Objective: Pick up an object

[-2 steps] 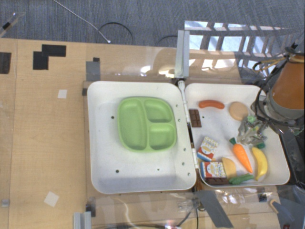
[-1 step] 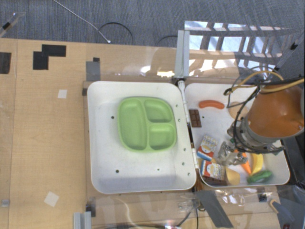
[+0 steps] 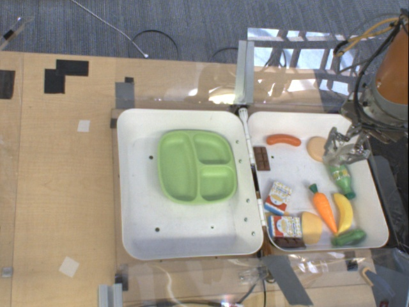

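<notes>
My gripper [image 3: 346,148] hangs over the far right part of the right bin [image 3: 381,236], reaching in from the right. Directly beneath and in front of it lies a small green bottle [image 3: 343,181], its top tucked under the gripper. A tan bun [image 3: 316,148] sits just left of the gripper. Further toys lie in this bin: a red sausage [image 3: 283,140], a carrot [image 3: 324,210], a banana [image 3: 344,211], a green cucumber [image 3: 348,237], a yellow wedge [image 3: 311,226], a brown bar [image 3: 261,158] and two small cartons [image 3: 278,197].
The left bin [image 3: 137,222] holds a green divided plate [image 3: 196,165]. A raised rim [image 3: 250,171] separates the two bins. Grey brackets and cables stand behind the bins, and wooden bench stretches to the left.
</notes>
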`<state>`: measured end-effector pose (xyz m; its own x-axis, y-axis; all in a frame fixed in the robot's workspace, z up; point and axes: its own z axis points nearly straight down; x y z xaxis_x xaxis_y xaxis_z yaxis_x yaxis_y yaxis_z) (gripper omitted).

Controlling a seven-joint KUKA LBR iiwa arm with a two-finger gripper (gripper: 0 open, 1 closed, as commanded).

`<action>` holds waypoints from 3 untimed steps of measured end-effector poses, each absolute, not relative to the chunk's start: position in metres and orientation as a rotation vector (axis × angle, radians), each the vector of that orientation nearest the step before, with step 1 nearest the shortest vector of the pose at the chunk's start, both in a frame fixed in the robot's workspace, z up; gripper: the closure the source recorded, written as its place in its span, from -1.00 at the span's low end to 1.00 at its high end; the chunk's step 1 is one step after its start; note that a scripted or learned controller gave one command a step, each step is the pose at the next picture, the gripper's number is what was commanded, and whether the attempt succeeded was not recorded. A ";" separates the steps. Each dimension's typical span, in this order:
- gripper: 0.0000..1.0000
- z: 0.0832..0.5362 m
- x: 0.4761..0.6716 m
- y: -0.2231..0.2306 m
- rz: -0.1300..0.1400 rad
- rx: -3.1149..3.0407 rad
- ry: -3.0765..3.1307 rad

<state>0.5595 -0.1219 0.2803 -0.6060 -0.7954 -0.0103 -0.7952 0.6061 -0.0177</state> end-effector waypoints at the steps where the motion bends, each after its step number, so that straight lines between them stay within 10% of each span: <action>1: 1.00 0.094 0.516 -0.166 -0.005 -2.063 2.363; 2: 1.00 0.223 0.562 -0.130 -0.022 -2.140 2.282; 3: 1.00 0.091 0.515 -0.160 -0.016 -2.239 2.196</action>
<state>0.5147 -0.1605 0.0911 0.0194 -0.9998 0.0041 -0.9998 -0.0194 -0.0108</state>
